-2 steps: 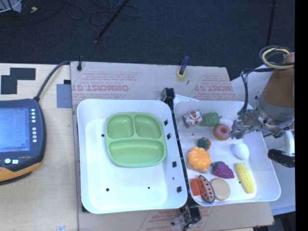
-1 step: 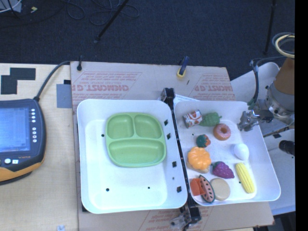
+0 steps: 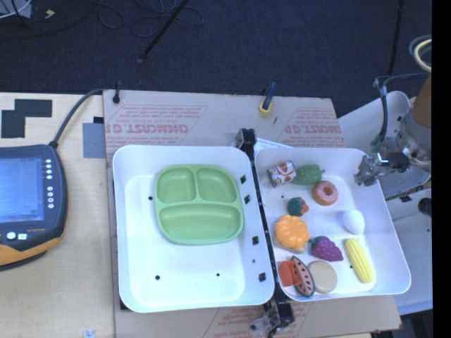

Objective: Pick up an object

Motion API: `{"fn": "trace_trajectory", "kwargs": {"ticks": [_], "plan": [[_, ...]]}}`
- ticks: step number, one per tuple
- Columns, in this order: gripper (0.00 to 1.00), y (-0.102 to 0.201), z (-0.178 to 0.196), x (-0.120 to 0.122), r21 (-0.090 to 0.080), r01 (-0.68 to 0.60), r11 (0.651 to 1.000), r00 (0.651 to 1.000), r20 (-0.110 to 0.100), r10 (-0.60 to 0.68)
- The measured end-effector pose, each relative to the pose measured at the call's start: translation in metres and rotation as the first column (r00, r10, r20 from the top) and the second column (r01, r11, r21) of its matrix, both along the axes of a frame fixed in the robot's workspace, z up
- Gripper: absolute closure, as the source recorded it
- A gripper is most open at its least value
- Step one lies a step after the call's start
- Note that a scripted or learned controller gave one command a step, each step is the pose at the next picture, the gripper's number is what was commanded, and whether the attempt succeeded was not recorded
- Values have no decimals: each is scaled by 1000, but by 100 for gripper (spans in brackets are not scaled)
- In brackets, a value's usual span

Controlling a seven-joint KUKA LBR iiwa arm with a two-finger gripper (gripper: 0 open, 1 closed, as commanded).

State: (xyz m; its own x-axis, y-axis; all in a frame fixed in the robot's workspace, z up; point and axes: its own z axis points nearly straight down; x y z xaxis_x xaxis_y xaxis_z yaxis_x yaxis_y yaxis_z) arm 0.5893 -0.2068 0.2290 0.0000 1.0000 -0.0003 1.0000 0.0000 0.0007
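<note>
The right bin holds several toy foods: a small can, a green vegetable, a pink donut, a small red-and-green fruit, an orange pumpkin, a white egg, purple grapes, a corn cob, a watermelon slice and a tan round piece. My gripper hangs over the bin's upper right rim, to the right of the donut and above the egg. It holds nothing that I can see.
The left bin holds a green divided plate. A tablet with an orange rim lies at the far left. A yellow clamp sits at the back of the cardboard sheet. Cables lie on the dark floor behind.
</note>
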Motion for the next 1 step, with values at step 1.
{"fn": "trace_trajectory", "kwargs": {"ticks": [1], "plan": [[100,54,9,6,3,-5,1000,1000,-2,5]]}}
